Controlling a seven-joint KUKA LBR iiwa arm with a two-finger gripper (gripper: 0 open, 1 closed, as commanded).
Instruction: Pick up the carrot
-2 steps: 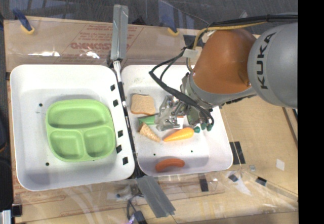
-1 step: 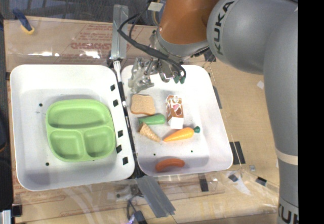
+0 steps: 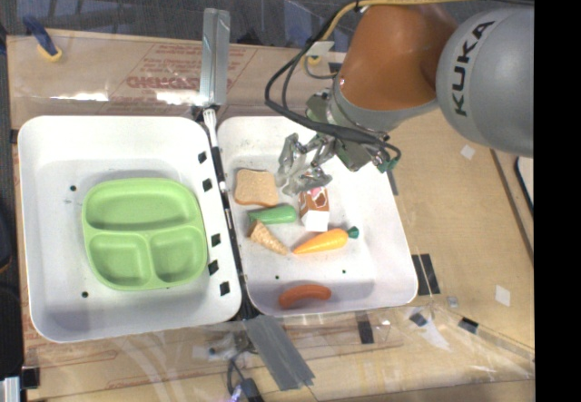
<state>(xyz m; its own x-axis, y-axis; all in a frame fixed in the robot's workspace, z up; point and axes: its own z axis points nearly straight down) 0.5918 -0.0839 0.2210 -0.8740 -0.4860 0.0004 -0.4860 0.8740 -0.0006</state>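
Observation:
The carrot point(image 3: 321, 241), orange with a small green tip at its right end, lies flat in the lower middle of the right bin point(image 3: 386, 273). My gripper point(image 3: 302, 164) hangs over the upper middle of that bin, above and slightly left of the carrot. Its metal fingers point(image 3: 292, 158) point down and left with a gap between them and nothing held. The carrot sits apart from the fingers, with a small carton between them.
Around the carrot lie a bread slice point(image 3: 257, 187), a green vegetable point(image 3: 275, 216), an ice cream cone point(image 3: 269, 237), a small brown and white carton point(image 3: 314, 206) and a red sausage point(image 3: 305, 295). The left bin point(image 3: 41, 210) holds a green divided plate point(image 3: 142, 232).

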